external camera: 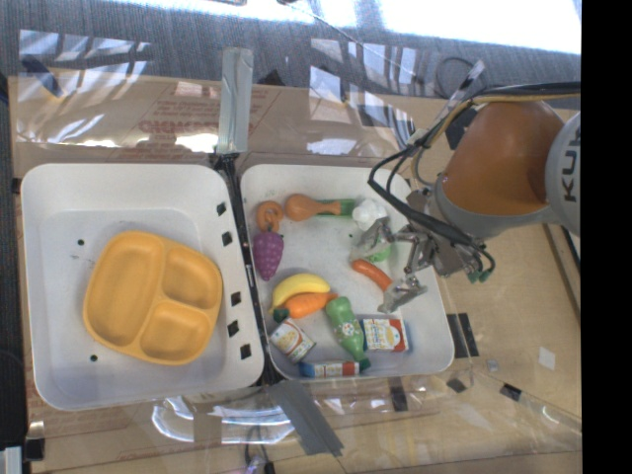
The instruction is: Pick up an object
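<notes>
Hovering over the right bin (434, 336), the gripper (389, 263) hangs w/ its fingers spread apart, one tip near the top of a small orange-red sausage-like item (372, 273), the other tip lower right of it; nothing sits between them. Likely target = that item, lying tilted near the bin's right-middle, just beside a white lump (368, 211) and above a juice carton (386, 335). Risks, as a guess: the item is slim & rounded, so a slightly off closure could squirt it sideways; the green bottle (345, 326) and carton crowd the lower side, so a finger may catch on them. The banana (299, 286), grapes (268, 253) & yellow tray (151, 297) in the left bin (59, 196) sit well apart.
</notes>
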`<state>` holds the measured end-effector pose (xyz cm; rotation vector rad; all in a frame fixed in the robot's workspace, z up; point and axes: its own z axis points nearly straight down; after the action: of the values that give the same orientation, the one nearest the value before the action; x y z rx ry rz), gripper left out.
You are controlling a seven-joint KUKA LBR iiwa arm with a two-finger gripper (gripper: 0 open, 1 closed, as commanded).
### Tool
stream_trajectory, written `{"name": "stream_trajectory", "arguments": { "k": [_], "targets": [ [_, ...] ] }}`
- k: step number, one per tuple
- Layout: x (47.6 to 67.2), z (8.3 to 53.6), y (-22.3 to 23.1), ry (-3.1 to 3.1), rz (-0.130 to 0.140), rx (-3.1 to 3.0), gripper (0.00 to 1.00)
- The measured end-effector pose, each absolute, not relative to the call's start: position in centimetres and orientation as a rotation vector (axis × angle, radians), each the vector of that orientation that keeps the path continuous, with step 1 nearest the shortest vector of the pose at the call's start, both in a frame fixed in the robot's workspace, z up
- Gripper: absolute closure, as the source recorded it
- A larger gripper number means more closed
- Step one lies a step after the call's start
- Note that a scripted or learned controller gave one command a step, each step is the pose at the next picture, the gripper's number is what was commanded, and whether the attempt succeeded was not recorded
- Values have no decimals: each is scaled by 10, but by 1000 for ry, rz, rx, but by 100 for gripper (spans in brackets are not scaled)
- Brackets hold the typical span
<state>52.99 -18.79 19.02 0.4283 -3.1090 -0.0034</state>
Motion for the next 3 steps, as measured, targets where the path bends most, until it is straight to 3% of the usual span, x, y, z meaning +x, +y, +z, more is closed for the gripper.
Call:
{"name": "stream_trajectory", "arguments": {
  "k": [1,2,3],
  "targets": [
    [551,91,-209,-3128,1,322,0],
    [553,99,-207,-3125,-1,333,100],
    [604,220,-179,-3144,6,245,100]
  ]
}}
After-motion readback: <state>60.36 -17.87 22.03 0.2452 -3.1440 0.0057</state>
